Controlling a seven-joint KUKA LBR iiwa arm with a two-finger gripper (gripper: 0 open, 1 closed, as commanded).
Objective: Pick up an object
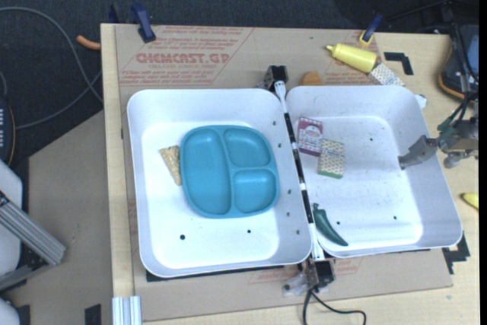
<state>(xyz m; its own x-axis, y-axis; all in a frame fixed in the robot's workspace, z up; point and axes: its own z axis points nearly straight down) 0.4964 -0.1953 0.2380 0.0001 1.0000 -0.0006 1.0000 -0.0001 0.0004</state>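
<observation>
Counter [190, 61], two white bins side by side, viewed from above at a slant.

Item 1. Green piece [329, 224], long and narrow, at the near left edge of the right bin [426, 217], beside the divider. Long axis runs near-right to far-left.

Item 2. Blue plate [228, 168], three compartments, centre of the left bin [152, 224]. A tan cracker-like piece [170, 159] sits touching its left rim.

Item 3. Patterned card [332, 157], flat, left part of the right bin. Slightly tilted.

Item 4. Pink packet [310, 136], just beyond the card and touching it or nearly so, close to the divider.

Item 5. Pincer [426, 149], at the right bin's right wall, low near the rim. Whether it is spread or pressed together cannot be told from this view; nothing is visibly between its tips.

Item 6. Yellow bottle [353, 55], lying on the counter beyond the right bin.

Relation for the coming move: card and packet lie to the pincer's left across the bin floor, well apart from it, at roughly the same depth. The card is probably the nearest candidate; the green piece lies nearer the camera and further left.
</observation>
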